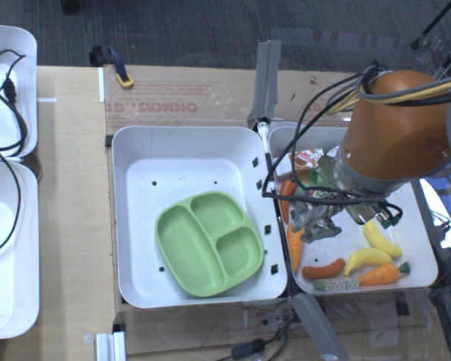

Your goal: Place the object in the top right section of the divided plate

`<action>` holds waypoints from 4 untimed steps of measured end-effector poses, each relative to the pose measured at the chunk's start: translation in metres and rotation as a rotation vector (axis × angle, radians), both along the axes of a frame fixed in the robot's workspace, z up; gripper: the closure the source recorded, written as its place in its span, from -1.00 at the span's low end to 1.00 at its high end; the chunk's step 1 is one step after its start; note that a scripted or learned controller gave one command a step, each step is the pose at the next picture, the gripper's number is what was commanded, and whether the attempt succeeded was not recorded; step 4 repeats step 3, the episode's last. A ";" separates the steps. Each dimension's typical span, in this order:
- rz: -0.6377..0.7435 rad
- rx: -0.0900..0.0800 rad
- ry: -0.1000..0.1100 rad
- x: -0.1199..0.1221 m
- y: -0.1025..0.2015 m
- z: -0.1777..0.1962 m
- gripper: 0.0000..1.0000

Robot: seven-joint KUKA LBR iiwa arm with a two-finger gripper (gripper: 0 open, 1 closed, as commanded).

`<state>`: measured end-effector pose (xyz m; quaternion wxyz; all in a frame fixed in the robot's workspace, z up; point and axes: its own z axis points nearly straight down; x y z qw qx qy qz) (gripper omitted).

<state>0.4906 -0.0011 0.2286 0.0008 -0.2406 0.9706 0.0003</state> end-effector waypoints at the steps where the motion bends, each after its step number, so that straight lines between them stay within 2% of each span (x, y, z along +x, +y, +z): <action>1: -0.404 0.000 -0.002 -0.001 0.016 0.056 1.00; 4: -0.401 0.002 -0.009 0.002 0.016 0.075 1.00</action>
